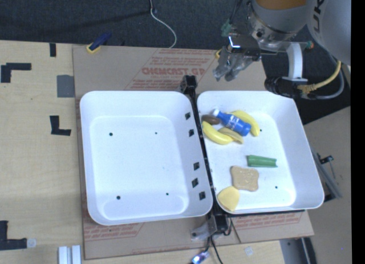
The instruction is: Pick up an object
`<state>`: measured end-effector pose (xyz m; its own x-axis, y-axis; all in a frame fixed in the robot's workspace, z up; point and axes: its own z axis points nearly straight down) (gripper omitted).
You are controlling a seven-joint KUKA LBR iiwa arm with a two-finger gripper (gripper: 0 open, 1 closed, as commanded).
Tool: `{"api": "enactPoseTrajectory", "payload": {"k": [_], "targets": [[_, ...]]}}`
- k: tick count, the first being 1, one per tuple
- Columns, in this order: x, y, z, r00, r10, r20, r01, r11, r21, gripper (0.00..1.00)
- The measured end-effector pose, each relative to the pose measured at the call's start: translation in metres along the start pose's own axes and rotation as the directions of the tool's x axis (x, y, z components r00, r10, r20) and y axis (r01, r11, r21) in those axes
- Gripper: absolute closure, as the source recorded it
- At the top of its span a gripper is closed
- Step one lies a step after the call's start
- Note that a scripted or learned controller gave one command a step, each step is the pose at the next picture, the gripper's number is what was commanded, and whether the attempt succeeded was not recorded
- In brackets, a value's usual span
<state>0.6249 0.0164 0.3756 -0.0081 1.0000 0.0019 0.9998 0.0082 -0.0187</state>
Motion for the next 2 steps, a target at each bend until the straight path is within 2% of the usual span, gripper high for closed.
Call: {"api": "enactPoseTrajectory", "payload": {"k": [1, 2], "targets": [[-0.020, 0.038, -0.109, 1.000, 0.006, 0.004, -0.006, 1.000, -0.030, 1.00], [0.016, 0.016, -0.164, 1.000, 0.003, 0.001, -0.003, 1.000, -0.025, 1.00]]}}
